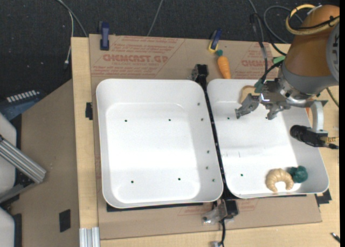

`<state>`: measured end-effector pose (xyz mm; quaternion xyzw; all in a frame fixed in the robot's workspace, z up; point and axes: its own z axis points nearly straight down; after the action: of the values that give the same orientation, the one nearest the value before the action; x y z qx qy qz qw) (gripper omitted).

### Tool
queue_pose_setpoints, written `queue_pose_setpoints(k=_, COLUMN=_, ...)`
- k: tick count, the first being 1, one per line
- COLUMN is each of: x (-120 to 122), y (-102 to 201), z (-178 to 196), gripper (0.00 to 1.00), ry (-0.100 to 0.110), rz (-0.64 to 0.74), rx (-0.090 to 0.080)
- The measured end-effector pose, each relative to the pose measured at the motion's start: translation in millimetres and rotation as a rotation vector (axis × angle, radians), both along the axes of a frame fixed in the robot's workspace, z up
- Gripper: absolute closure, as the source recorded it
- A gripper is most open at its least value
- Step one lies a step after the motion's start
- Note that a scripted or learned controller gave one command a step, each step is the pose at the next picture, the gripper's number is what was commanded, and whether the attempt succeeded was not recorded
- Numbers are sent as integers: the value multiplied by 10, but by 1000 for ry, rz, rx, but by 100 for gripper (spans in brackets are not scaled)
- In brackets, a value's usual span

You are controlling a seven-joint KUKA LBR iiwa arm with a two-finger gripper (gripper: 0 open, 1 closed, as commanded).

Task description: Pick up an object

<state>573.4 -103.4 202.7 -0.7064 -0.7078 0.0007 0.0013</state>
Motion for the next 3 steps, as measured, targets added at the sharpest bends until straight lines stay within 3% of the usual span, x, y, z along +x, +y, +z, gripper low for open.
queue_pose_setpoints(k=1, x=-150, y=97, z=-1201, gripper=0, ry=1, rz=-1, rx=0)
queue_pose_setpoints(k=2, x=-67, y=99, z=79, gripper=0, ry=-14, rz=-1, rx=-2)
queue_pose_setpoints(k=3, x=-85, y=100, z=132, gripper=100, ry=-5, rz=-1, rx=-1)
